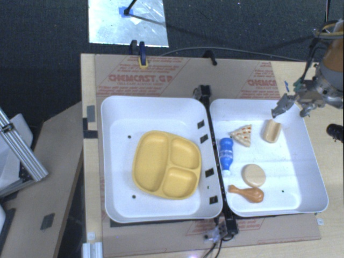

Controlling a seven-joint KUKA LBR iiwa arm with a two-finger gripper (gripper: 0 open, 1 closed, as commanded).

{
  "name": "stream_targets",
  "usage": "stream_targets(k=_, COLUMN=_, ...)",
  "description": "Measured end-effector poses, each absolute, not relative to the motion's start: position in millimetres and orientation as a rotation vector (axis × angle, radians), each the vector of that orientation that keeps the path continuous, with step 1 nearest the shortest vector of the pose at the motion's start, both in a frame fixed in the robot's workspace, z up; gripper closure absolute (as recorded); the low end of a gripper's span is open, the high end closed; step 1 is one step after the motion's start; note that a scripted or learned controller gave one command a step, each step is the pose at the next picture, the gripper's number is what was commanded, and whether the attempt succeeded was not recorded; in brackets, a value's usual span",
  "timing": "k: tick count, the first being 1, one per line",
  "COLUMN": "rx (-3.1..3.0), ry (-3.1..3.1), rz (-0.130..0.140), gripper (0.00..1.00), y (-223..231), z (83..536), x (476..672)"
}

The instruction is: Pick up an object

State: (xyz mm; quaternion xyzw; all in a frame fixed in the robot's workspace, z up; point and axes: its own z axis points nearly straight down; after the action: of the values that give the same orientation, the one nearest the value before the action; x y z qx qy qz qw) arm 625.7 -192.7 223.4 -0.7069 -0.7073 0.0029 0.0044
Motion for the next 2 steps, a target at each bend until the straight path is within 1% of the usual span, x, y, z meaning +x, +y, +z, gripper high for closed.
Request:
stream_targets(k=1, rx=-2.218, ry=-2.227, rz=-0.001, gripper=0.00, y=-192.1, z=231.1, x=628.3)
stream_targets(k=2, rx=-2.214, ry=-2.227, rz=0.001, gripper=0.00, y=-181.5, z=177.6, x=628.7)
